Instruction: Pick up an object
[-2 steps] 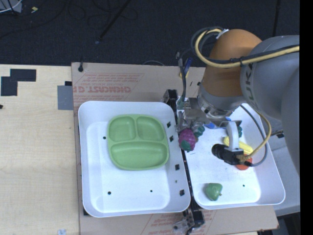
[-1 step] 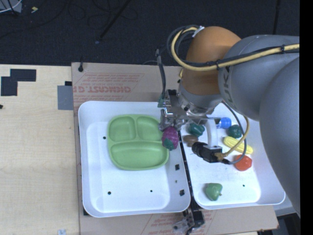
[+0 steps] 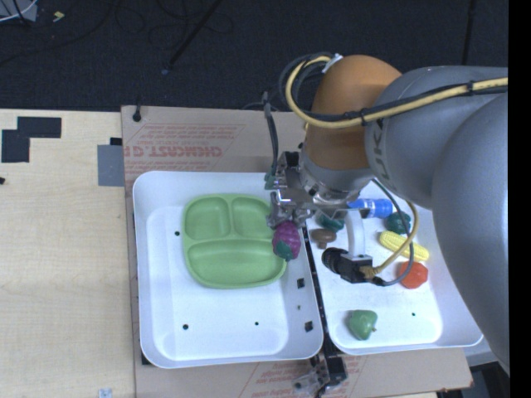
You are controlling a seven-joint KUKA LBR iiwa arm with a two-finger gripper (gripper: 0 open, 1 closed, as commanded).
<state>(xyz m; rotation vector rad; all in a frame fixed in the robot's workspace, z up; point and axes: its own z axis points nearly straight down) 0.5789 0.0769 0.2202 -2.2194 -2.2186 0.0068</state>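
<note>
The grey arm (image 3: 448, 139) is reaching in from the right, its orange band hanging over the seam between the two bins; the pale wooden tabletop (image 3: 58, 247) is carrying a brown cardboard sheet (image 3: 207, 143), and both white bins are sitting on that sheet. The left bin (image 3: 158, 322) is holding a green divided plate (image 3: 228, 251), which is lying flat in its upper half. The right bin (image 3: 431, 326) is holding the small toys. The claw (image 3: 284, 220) is hanging over the plate's right rim, close to the wall between the bins; whether it is open or closed I cannot tell. A purple toy (image 3: 286, 240) is showing just below the claw, overlapping the plate's right edge; it is too small to name more closely. In the right bin, a yellow corn cob (image 3: 402, 245) is lying tilted just above an orange-red ball (image 3: 413, 275); a blue piece (image 3: 377, 207) is lying near the far wall, and a green pepper-like toy (image 3: 362, 324) is sitting alone near the front wall.
</note>
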